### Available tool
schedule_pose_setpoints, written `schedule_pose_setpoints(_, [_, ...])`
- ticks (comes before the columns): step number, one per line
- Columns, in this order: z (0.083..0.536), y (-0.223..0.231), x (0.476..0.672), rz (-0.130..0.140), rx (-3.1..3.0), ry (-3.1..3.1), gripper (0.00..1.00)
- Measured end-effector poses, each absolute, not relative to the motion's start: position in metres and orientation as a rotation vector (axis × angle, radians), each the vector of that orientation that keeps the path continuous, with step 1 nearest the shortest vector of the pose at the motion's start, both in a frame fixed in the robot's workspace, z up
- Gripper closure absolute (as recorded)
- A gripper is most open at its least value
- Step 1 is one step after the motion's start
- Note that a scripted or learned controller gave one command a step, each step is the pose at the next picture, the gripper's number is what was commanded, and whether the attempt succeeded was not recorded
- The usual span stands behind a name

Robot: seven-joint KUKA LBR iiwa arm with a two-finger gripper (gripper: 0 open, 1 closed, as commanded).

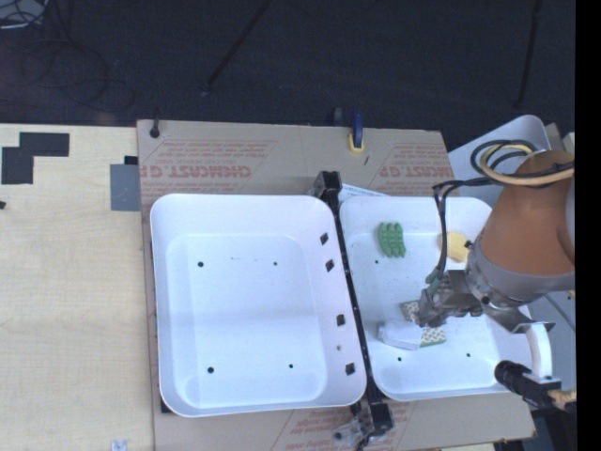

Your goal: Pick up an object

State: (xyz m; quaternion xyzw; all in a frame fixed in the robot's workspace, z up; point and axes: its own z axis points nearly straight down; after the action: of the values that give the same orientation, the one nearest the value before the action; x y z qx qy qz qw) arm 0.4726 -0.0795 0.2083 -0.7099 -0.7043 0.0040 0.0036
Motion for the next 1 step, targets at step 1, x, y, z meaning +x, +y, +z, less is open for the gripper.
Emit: schedule_pose_setpoints(1, [0.2635, -0.0479, 0.5710, -0.008, -2.220, -2.232, 1.00])
